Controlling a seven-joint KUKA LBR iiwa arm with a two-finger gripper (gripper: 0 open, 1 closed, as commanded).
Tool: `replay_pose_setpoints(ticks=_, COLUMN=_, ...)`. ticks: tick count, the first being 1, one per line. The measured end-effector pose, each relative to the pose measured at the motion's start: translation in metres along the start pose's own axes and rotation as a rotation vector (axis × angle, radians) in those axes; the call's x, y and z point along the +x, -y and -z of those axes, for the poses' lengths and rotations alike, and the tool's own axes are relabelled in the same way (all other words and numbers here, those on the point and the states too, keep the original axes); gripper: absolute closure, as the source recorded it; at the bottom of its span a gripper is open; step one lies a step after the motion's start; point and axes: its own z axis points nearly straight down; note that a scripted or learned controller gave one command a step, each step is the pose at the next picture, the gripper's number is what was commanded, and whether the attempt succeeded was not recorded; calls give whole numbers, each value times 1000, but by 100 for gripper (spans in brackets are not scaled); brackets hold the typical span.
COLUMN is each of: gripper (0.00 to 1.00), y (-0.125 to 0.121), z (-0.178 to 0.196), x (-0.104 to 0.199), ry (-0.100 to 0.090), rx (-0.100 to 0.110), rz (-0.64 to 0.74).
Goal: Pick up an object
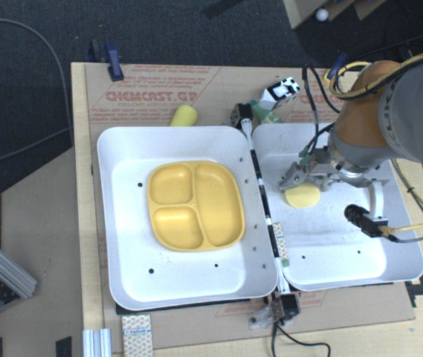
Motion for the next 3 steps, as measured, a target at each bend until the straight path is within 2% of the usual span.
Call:
replay_pose_setpoints(ticks=1, gripper=0, y=17, z=0, x=8, ry=0, rx=0, rz=-2)
replay_pose_setpoints(ticks=2, gripper=100, y=16, z=10, x=8, ry=0, rx=-1, rz=-2)
replay_pose_setpoints(ticks=3, gripper=100, y=90, z=100, x=64, ry=0, rx=0, rz=0)
